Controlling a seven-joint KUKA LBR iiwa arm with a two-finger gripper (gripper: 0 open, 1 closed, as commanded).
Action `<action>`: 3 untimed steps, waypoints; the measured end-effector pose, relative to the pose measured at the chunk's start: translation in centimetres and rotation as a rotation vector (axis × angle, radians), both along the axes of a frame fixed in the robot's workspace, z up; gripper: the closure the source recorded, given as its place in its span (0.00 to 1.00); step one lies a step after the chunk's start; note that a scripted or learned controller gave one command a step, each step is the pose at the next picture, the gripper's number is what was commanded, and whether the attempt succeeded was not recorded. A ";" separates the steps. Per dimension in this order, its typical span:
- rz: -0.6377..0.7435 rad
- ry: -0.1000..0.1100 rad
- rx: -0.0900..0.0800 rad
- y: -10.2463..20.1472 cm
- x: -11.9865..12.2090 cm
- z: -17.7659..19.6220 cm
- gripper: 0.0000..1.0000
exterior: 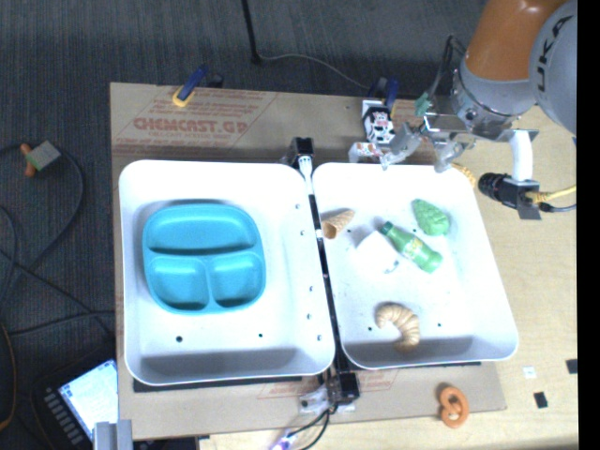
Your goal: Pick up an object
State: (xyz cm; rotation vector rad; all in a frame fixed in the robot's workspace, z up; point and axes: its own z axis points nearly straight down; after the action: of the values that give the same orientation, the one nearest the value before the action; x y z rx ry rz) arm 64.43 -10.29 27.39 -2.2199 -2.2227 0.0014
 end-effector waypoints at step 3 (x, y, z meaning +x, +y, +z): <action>-0.002 0.002 0.001 0.5 -8.1 -16.5 1.00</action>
State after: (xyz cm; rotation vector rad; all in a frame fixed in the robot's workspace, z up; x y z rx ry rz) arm 56.29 -9.84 10.86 -2.2214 -2.2189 0.0025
